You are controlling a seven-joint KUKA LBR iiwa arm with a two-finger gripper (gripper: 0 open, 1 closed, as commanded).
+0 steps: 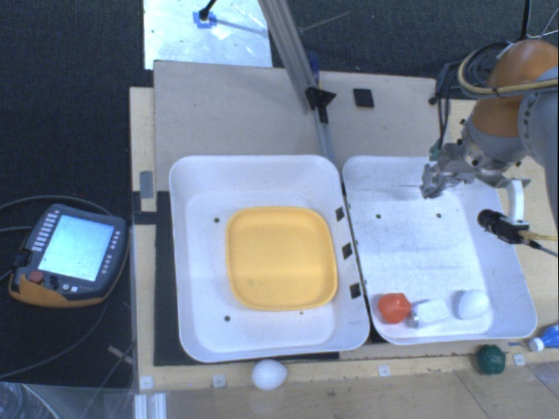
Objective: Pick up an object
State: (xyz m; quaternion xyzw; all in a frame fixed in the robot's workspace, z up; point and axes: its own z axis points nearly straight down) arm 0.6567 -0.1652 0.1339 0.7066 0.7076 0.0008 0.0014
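Observation:
A yellow square plate (282, 257) lies in the left bin (196, 234). In the right bin (428, 234), along its near edge, sit a small red-orange object (392, 307), a white and grey piece (429, 312) and a white egg-like ball (472, 304). My gripper (431, 184) hangs over the far part of the right bin, well away from those three things. Nothing shows between its fingers.
A white egg (269, 374) lies on the bench in front of the left bin. A dark green ball (490, 359) rests off the right bin's near corner. A teach pendant (68, 253) lies at far left. A slanted metal pole (293, 37) stands behind the bins.

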